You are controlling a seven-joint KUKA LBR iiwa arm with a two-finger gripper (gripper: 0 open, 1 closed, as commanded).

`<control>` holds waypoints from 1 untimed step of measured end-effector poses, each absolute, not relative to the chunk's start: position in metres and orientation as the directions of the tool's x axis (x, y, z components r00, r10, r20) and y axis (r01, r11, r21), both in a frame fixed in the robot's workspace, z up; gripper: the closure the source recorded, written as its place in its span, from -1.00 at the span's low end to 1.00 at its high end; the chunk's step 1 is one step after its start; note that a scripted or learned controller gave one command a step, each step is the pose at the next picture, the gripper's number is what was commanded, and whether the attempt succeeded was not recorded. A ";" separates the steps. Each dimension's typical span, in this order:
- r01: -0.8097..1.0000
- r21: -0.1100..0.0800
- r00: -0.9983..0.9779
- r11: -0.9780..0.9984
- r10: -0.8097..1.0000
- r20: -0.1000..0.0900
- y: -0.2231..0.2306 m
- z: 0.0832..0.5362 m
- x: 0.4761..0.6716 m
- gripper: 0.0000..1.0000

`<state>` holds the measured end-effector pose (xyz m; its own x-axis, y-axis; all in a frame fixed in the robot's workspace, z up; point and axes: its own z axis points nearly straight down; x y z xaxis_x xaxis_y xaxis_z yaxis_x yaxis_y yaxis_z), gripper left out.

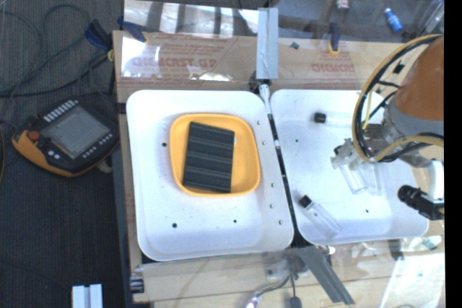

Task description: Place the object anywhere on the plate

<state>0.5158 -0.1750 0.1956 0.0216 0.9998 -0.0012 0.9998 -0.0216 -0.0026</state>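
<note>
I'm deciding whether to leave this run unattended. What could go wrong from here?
The black ridged block already covers most of the yellow plate, so anything added may slide off. The tool sits low in the right bin, near a small clear vial it might knock.

Bright even overhead light, glare on white bins (209, 242), soft shadows, slight blur

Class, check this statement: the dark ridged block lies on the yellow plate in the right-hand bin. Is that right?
One detail is wrong. The camera view shows the dark ridged block lying on the yellow plate in the left-hand bin, not the right-hand bin.
</note>
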 end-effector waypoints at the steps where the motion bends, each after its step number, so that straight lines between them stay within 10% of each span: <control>1: 1.000 -0.002 0.022 -0.022 1.000 -0.001 -0.175 0.196 0.516 -1.00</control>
